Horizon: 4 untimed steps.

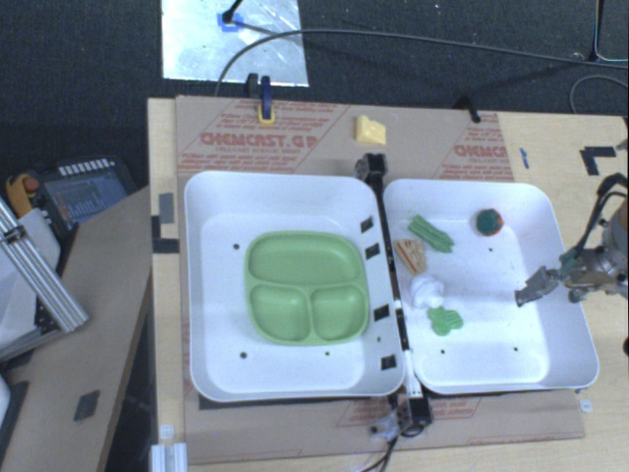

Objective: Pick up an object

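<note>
Gripper [536,289] hangs over the right bin [550,362], right of the small white toy [426,290]. I cannot tell how it is set. Nothing is in it.

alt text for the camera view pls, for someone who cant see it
A gripper hangs over the right edge of the right bin, which holds small toys. The left bin holds a green divided plate.

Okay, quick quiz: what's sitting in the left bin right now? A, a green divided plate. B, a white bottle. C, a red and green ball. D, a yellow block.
A: the green divided plate lies in the left bin, with three compartments visible.
</note>
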Motion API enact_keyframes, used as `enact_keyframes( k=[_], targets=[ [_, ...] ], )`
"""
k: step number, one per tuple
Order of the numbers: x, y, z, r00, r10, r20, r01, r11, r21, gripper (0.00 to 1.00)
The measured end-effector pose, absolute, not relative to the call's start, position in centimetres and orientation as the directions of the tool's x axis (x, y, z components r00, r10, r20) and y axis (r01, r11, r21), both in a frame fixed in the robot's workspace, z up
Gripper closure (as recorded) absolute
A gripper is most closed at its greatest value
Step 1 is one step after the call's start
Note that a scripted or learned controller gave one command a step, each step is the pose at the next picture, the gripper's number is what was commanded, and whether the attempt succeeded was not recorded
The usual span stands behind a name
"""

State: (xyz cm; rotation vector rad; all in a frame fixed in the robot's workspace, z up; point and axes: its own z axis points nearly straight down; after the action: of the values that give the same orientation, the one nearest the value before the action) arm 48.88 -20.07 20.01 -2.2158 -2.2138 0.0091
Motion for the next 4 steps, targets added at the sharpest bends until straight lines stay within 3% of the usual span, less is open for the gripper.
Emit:
enact_keyframes(
  k=[1, 3, 4],
  targets=[
    [49.2, -20.0, 20.6, -0.003, 1.000, 0.000, 1.000, 0.003, 0.001, 0.00],
    [48.6, -19.4, 9.6, -0.001, 1.000, 0.001, 1.000, 0.001, -0.003, 0.00],
    [48.7, -19.4, 8.4, -0.001, 1.000, 0.000, 1.000, 0.001, 0.000, 0.00]
  ],
)
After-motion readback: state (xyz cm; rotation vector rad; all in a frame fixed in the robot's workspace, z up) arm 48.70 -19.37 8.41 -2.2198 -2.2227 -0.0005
